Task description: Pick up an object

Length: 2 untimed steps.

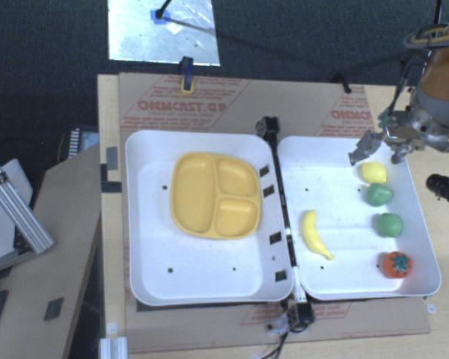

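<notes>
While your claw (pixel 379 147) hangs spread and empty, the approach step is in hand: the yellow lemon (pixel 373 173) sits just below it, so descend, then close.

Five small things lie in the right bin (pixel 337 290). A yellow lemon (pixel 373 173) sits near the far right corner, with a green fruit (pixel 379 194) touching its near side. A second green fruit (pixel 390 224) lies nearer, apart. A red tomato (pixel 395 265) sits by the near right corner. A yellow banana (pixel 315 235) lies lengthwise near the bin's left wall.
</notes>
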Each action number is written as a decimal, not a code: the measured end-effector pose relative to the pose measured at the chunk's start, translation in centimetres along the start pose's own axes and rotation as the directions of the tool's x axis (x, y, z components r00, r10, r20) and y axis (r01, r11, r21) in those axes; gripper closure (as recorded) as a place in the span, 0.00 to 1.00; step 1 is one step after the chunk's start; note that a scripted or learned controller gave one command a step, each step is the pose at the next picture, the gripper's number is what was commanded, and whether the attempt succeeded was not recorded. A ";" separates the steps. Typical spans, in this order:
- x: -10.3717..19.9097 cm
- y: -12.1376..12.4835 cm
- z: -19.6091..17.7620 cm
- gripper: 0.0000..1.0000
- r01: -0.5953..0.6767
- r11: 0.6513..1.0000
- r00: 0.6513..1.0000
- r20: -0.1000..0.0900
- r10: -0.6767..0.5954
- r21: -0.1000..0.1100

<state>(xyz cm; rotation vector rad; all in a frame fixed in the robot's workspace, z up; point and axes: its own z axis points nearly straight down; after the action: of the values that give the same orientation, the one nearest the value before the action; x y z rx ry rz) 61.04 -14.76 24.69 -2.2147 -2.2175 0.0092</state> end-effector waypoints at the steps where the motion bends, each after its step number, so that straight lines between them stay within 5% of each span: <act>1: 0.0 0.2 -0.7 0.00 0.002 1.000 1.000 0.002 -0.002 -0.011; 2: 0.1 0.1 5.6 0.00 0.000 1.000 1.000 0.000 0.000 -0.006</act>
<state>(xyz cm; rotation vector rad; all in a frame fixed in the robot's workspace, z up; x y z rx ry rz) 61.07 -14.60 19.07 -2.2185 -2.2204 0.0028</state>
